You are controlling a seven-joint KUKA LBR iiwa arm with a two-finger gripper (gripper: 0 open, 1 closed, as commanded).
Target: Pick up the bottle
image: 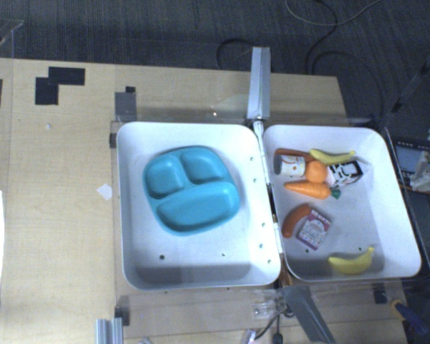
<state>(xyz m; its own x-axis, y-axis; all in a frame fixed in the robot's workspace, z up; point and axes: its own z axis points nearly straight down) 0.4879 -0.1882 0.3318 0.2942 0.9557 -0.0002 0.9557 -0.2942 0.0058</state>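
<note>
Camera view from above the bench: the bottle [292,165] lies on its side in the right bin [395,192], up in the far corner against the wall shared with the left bin [129,213]. It is a small brown bottle with a white label, and its long axis looks to run roughly left to right across the bin, though it is too small here to say which end is the cap.

An orange [316,171] touches the bottle's right end. A carrot [307,189] lies just in front of both, and a banana [332,155] stretches away to the right behind the orange, ending over a black-and-white box [349,171]. The bottle's left side, facing the dividing wall, is the only side without a neighbour.

Nearer the front of the same bin, well apart from the bottle, are a sausage [294,221], a red packet [314,231] beside it, and a second banana [352,261] by the front wall. The left bin holds a blue plate [192,190] with three compartments.

Since the arm comes in from the right, the bottle likely sits on the far side of the clutter from it. A grasp probably has to drop from above and close across the bottle's short width, front to back, with the carrot crowding the front. The pick has not begun.
</note>
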